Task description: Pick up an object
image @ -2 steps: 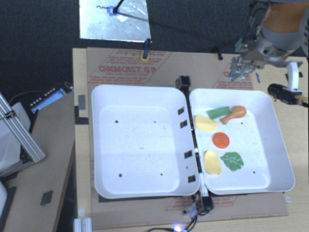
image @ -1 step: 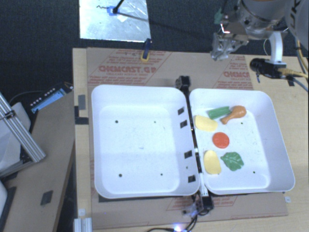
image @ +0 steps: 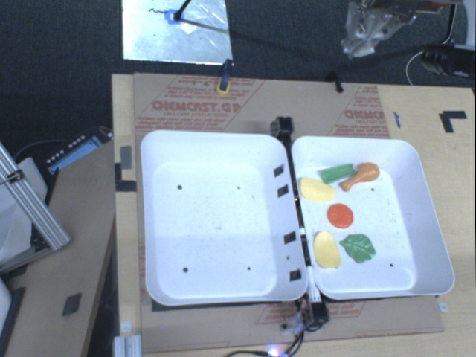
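White right bin (image: 428,222) holds six toys, clustered toward its left wall. Gripper (image: 362,32) hangs beyond bench's far edge; finger state indeterminate.

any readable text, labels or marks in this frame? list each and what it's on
"CHEMCAST GP" in red, on the brown protective sheet behind the left white bin, readable but soft.
The same red print on that sheet behind the right white bin, upside down, too blurred to read for certain.
Red print at the sheet's front edge, mostly hidden and too blurred to read.
The toy pieces and both bins carry no text.
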Controlling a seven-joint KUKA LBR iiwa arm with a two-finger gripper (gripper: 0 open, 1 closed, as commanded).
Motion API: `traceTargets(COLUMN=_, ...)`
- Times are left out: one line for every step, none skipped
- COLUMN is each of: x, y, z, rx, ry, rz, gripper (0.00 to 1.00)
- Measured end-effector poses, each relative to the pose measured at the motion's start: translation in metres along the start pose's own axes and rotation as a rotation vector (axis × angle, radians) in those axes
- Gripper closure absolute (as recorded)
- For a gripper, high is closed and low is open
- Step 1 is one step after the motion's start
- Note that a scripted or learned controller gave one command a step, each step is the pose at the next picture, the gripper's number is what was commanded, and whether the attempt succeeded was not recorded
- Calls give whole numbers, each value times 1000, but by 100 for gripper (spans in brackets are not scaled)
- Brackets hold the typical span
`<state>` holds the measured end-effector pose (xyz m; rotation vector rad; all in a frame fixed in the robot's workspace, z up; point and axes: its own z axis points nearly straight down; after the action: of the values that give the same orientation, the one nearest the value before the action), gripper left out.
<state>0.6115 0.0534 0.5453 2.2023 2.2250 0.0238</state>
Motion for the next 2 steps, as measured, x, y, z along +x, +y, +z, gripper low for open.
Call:
traceTargets(x=109, y=-25, z=10, rx=17, ry=1, rz=-6, gripper=100)
traceTargets(x=152, y=-55, z=10, rx=18, ry=0, rz=0, gripper=100)
